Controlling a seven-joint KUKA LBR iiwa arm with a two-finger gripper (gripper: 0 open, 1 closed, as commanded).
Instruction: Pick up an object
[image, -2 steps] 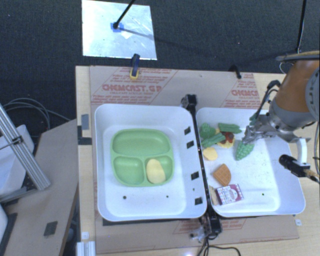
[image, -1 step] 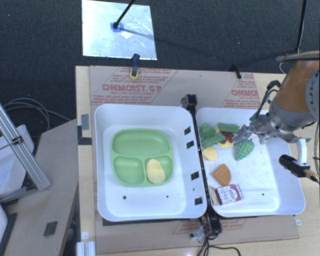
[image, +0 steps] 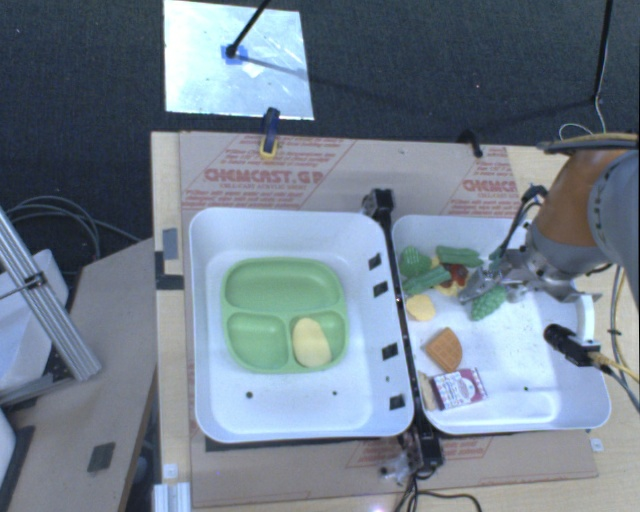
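Note:
My gripper (image: 488, 283) hangs low over the upper middle of the right bin (image: 530, 395), reaching in from the right. Directly below and touching it lies a green bumpy toy vegetable (image: 487, 304). To its left is a cluster: a green leafy piece (image: 414, 263), a green pod (image: 458, 254), a small red piece (image: 457, 272) and a pale yellow piece (image: 421, 308). Nearer the front lie an orange wedge (image: 445, 349) and a red-and-white box (image: 457, 388).
The left bin (image: 230, 400) holds a green divided plate (image: 262, 285) with a yellow piece (image: 311, 343) in its lower right compartment. A black divider with clips (image: 392, 300) runs between the bins. A black fitting on the arm (image: 568, 345) overhangs the right bin's right side.

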